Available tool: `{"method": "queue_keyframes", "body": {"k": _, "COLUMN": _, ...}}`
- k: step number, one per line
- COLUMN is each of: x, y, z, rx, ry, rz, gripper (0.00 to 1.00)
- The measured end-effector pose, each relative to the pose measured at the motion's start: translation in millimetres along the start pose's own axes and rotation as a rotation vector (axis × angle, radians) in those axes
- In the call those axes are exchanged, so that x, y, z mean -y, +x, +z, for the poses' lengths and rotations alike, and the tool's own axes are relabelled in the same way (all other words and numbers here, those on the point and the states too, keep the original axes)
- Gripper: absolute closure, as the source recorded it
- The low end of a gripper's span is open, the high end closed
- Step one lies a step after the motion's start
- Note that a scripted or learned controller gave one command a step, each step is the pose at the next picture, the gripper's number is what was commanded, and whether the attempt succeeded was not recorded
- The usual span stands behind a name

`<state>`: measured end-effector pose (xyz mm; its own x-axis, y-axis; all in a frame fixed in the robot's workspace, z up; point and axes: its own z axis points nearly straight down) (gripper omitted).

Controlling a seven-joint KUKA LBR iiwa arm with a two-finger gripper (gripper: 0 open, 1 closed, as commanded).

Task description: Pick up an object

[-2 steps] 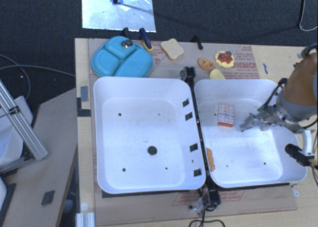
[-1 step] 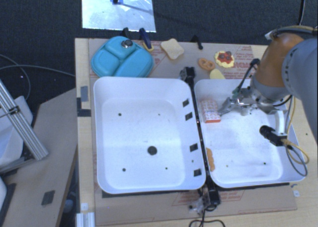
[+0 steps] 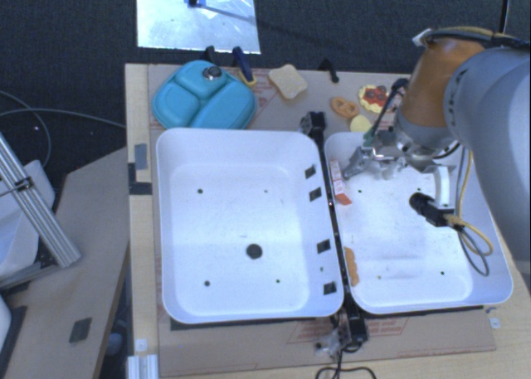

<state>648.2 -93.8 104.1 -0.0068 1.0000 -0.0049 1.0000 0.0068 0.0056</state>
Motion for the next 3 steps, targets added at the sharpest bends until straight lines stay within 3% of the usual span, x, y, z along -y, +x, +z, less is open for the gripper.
{"method": "queue_keyframes", "body": {"k": 1, "x": 61, "y": 5, "z": 17, "rx": 0.004, "ry": -0.003, "rz": 0.011, "gripper": 0.0}}
{"method": "queue_keyframes", "body": {"k": 2, "x": 40, "y": -57, "z": 18, "rx": -0.001, "ry": -0.001, "rz": 0.009, "gripper": 0.0}}
{"method": "queue_keyframes", "body": {"k": 3, "x": -11, "y": -115, "z": 18, "rx": -0.001, "ry": -0.005, "rz": 0.006, "gripper": 0.0}}
